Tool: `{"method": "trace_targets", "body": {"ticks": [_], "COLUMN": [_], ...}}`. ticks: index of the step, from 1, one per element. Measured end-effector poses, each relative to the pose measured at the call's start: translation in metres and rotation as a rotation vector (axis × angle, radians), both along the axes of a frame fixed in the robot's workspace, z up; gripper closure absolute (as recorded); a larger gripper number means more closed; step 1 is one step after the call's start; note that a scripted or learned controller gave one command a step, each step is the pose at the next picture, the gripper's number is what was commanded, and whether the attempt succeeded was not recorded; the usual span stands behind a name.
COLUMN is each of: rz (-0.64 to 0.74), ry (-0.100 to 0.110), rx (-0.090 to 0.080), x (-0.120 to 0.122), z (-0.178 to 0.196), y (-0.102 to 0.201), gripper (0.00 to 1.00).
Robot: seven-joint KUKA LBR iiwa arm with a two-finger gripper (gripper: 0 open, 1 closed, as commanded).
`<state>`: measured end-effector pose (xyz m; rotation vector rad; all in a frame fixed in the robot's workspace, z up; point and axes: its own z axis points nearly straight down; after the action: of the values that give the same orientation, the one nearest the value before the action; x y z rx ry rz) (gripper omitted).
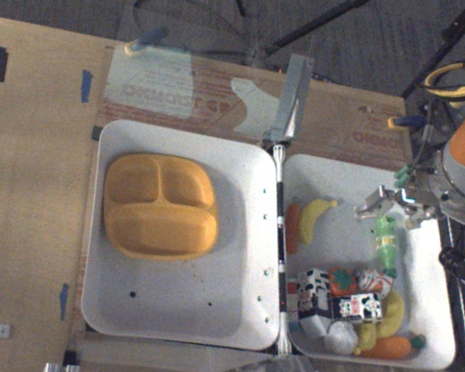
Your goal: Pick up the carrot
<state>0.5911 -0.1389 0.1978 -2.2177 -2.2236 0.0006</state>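
Right bin point(441, 289): hand point(396, 205) above green bottle point(386, 243) (grip state unclear), carrot point(394, 347) apart.

Reddish printed lettering stood upside down on the cardboard sheet point(177, 95) behind the bins, too blurred to read. The small cartons point(352, 307) bore patterns, but no legible words.

Matt white plastic bins point(155, 323), glossy orange plastic tray point(160, 205), brown cardboard bench point(14, 213)
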Motion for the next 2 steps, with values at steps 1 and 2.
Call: {"method": "trace_targets", "body": {"ticks": [1,2], "rz": [0.002,0.004], "ry": [0.0,-0.006], "rx": [0.0,-0.001], "x": [0.051,0.054], "z": [-0.084,-0.072], "y": [0.045,0.046], "gripper": [0.0,1.0]}}
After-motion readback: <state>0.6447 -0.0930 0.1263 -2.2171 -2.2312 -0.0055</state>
